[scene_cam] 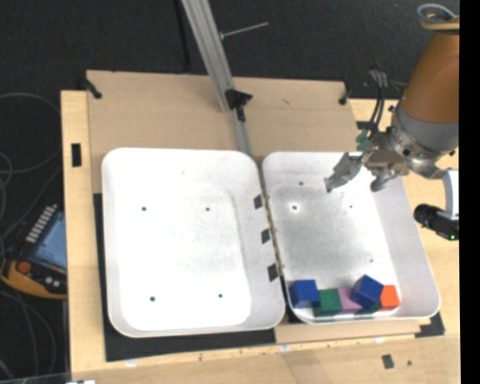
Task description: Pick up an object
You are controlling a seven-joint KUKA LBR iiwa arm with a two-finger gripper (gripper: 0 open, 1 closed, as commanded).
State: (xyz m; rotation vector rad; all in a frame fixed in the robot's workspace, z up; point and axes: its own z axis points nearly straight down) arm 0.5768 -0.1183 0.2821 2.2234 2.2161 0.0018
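Observation:
Several small blocks lie along the near edge of the right bin (pixel 320 230): a blue block (pixel 304 291), a green block (pixel 329 301), a pink block (pixel 350 300), a second blue block (pixel 368 289) and an orange block (pixel 390 296). My gripper (pixel 357 176) hovers over the far part of the right bin, well away from the blocks. Its two fingers are spread apart with nothing between them.
The left bin (pixel 184 238) sits beside the right one, with small clips along the shared edge. A slanted metal rail (pixel 212 46) runs down from the top to the gap between the bins. Cables and a handheld pendant (pixel 40 254) lie left of the bench.

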